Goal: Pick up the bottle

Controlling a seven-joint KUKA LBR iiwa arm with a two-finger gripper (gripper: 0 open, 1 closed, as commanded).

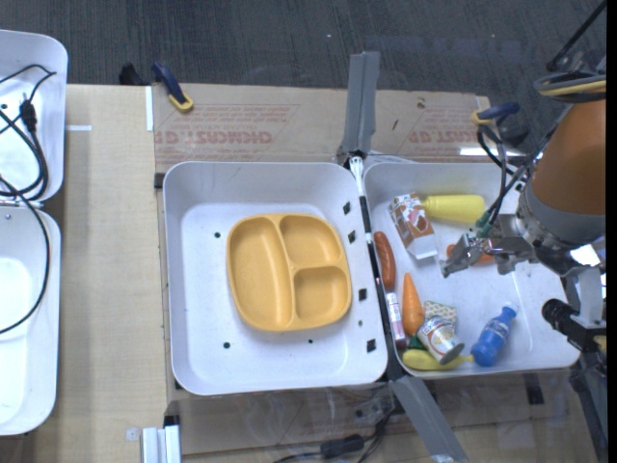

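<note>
The blue bottle (494,336) lies tilted near the lower right of the frame, in the right bin (540,363). Just above it the gripper (463,256) hovers, fingers apart and empty. Approach step, I judge: next, shift lower right over the bottle and descend.

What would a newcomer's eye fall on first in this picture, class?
Probably the yellow divided plate, alone in the left bin. Next, the cluttered right bin, with a blue bottle near its front and a yellow bottle at the back. The gripper hangs between them.
</note>
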